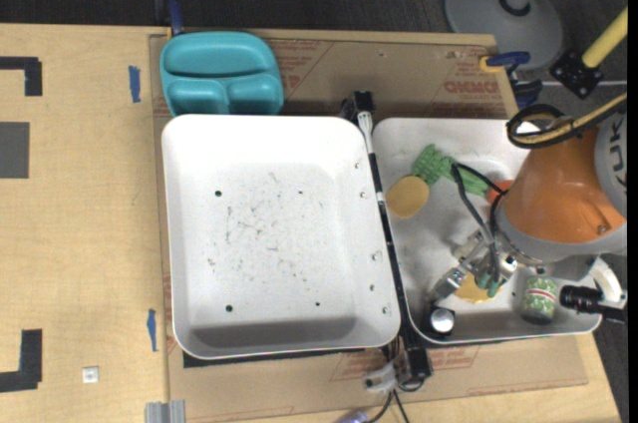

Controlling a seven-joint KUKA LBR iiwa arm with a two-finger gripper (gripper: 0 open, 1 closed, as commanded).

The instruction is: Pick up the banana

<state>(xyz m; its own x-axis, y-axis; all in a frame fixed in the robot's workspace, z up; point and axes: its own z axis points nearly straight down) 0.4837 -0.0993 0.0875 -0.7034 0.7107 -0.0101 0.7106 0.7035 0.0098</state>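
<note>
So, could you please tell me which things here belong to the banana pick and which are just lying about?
Job: end effector; small yellow piece under it, probably the banana; right-hand shallow white bin.
Lying about: teal divided plastic tray; flat round tan piece; green leafy toy; left-hand white bin.

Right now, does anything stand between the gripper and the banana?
Nothing visible does. The gripper sits right over a yellow piece, likely the banana, in the right bin. A green-dotted jar stands close by on the arm's side, and a tan disc lies farther back.
</note>
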